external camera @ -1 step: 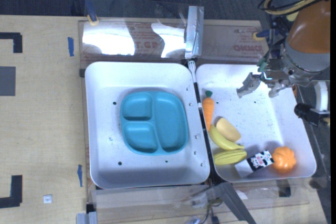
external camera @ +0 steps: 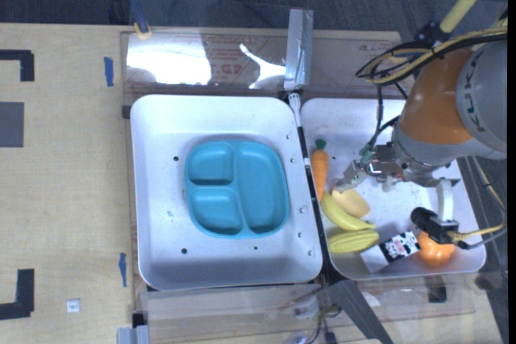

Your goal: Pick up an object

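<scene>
Hanging over the middle of the right bin point(external camera: 348, 123), the gripper point(external camera: 359, 173) points down and toward the bin's left wall; whether it is wide or narrow cannot be told from this slant. Just below it lies the nearest thing to pick, a pale yellow piece point(external camera: 355, 200), soft-edged and cream-coloured, resting against a curved yellow banana point(external camera: 337, 213). Beside the gripper, along the left wall, an orange carrot point(external camera: 320, 171) with a green top lies lengthwise, its lower end near the banana. Nearer the front wall sits a yellow-green fruit point(external camera: 352, 241), ribbed and oblong, touching the banana's lower end. To its right is a small black-and-white box point(external camera: 399, 247), tilted, and just beside that an orange fruit point(external camera: 436, 253) in the front right corner. The grey arm point(external camera: 435, 105) with its orange band reaches in from the right. The left bin point(external camera: 161, 141) holds one blue tray point(external camera: 238, 188) with three compartments, lying flat near its centre.
</scene>
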You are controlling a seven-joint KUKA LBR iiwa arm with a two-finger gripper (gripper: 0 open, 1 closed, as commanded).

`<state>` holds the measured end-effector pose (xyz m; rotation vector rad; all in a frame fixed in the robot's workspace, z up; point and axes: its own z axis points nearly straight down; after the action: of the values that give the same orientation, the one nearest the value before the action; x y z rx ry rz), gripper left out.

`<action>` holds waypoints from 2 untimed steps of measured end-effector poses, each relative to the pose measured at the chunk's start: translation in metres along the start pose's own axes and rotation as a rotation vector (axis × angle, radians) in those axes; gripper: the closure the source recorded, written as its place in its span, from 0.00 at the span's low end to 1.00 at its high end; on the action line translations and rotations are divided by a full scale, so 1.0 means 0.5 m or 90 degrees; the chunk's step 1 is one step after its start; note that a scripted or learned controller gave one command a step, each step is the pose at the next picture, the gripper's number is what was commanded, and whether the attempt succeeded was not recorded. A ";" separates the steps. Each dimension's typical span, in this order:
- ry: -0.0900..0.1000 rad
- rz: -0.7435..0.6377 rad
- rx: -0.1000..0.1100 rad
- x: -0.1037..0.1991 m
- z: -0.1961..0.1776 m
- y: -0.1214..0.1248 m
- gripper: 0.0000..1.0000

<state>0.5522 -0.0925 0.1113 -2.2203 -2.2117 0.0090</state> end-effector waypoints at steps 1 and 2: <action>-0.001 0.001 -0.010 -0.025 0.049 -0.142 0.00; -0.002 0.076 -0.008 -0.186 0.050 0.050 0.00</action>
<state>0.5769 -0.1857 0.0861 -2.3575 -2.0830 -0.0014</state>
